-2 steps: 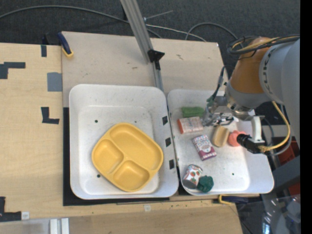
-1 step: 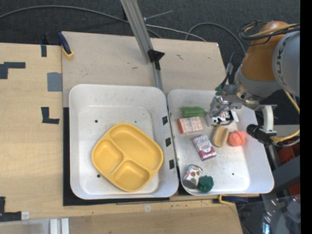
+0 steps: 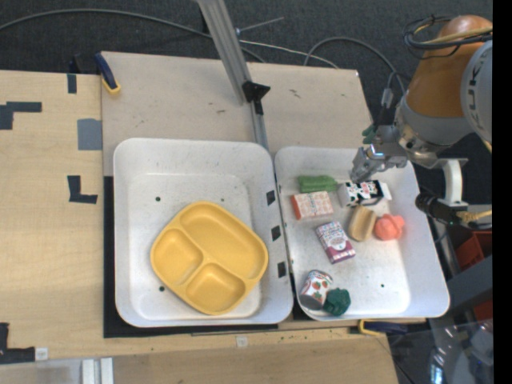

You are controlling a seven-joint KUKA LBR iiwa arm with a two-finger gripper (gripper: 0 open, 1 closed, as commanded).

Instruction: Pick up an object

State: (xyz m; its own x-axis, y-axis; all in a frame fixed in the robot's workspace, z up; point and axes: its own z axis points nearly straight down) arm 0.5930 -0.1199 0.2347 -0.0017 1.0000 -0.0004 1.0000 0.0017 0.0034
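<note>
The gripper (image 3: 366, 166) hovers over the right bin (image 3: 416, 294) beside a black-and-white box (image 3: 366, 191), finger state indiscernible, nothing lifted yet.

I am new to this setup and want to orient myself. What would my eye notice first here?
First the yellow tray with three compartments, lying in the left bin. Next the cluster of small things in the right bin, such as the orange lump and green block. The gripper hangs over that bin's far end.

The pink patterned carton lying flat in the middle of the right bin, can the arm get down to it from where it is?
Probably yes. The pink patterned carton lies uncovered, with small gaps around it, and the gripper hovers nearby.
</note>
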